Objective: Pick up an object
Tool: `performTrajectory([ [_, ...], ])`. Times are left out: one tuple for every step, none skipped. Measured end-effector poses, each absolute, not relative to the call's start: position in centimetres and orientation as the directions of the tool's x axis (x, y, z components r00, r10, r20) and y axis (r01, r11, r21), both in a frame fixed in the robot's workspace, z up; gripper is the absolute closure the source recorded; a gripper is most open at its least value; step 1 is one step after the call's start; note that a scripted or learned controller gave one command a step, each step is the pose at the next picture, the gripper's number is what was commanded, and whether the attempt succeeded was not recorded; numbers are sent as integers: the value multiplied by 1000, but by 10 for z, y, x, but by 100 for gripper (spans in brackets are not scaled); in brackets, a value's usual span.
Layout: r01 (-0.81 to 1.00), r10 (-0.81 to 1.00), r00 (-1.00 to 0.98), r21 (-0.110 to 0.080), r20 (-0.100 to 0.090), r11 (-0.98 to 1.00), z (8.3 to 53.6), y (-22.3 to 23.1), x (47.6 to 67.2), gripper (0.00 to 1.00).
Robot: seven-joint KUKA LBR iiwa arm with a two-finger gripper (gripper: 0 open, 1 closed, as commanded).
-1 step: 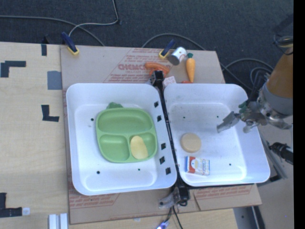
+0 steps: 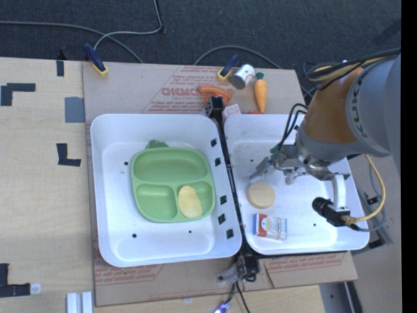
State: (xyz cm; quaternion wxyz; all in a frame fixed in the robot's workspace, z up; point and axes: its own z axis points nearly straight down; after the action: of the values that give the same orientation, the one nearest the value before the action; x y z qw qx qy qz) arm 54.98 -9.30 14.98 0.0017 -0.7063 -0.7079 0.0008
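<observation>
My gripper (image 2: pixel 277 168) hangs low over the right bin (image 2: pixel 339 240), its fingers spread apart with nothing between them. Just below it, a round beige disc (image 2: pixel 261 194) lies on the bin floor, apart from the fingertips. A small white carton with red and blue print (image 2: pixel 270 226) lies flat near the bin's front wall. In the left bin (image 2: pixel 114 194) rests a green divided plate (image 2: pixel 172 180) with a yellow oval piece (image 2: pixel 189 201) in its lower right compartment.
Behind the bins on the cardboard lie a toy carrot (image 2: pixel 260 94), an orange-red piece (image 2: pixel 216 91) and a small white cylinder (image 2: pixel 244 75). Blue-yellow clamps (image 2: pixel 96 59) hold the cardboard edge. The arm's bulk covers the right bin's right side.
</observation>
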Motion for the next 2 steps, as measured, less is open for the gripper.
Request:
performTrajectory([
  [1000,1000,0,-4,1,0,109,-95,531,0],
  [1000,1000,0,1,-3,0,192,-171,603,0],
])
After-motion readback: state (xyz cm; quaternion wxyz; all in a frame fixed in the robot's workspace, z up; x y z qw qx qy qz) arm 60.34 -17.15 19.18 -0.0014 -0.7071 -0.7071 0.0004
